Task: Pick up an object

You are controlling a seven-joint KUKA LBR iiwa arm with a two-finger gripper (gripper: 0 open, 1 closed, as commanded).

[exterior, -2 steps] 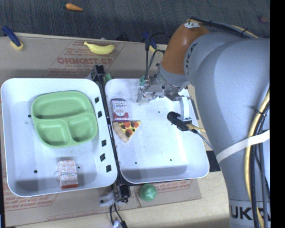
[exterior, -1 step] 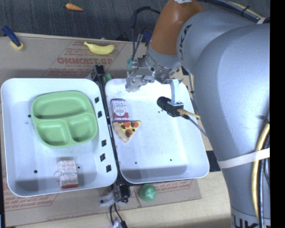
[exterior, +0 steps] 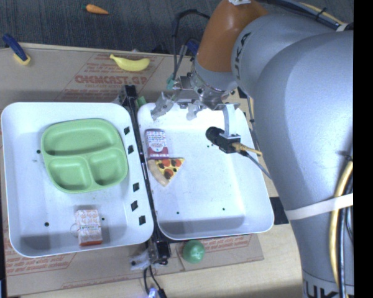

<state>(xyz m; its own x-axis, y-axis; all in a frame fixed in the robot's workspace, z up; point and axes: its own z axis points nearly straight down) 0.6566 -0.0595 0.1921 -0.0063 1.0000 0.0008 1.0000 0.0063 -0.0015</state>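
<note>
- While the arm reaches in from the right, the gripper (exterior: 177, 106) is seen over the far left corner of the right bin (exterior: 236, 191), its two pale fingers (exterior: 160, 106) spread apart with nothing between them.
- A small red-labelled can (exterior: 155, 143) is found lying flat just near of the fingers, clear of them.
- A wedge-shaped toy pizza slice (exterior: 166, 169) is placed just beyond the can's near end.
- A smooth green three-compartment tray (exterior: 84, 154) is held in the left bin (exterior: 12, 185), with a small printed packet (exterior: 88, 226) nearer.
- A banana (exterior: 130, 62) is noted on the cardboard, far side; a green ball (exterior: 193, 251) is seen near.
</note>
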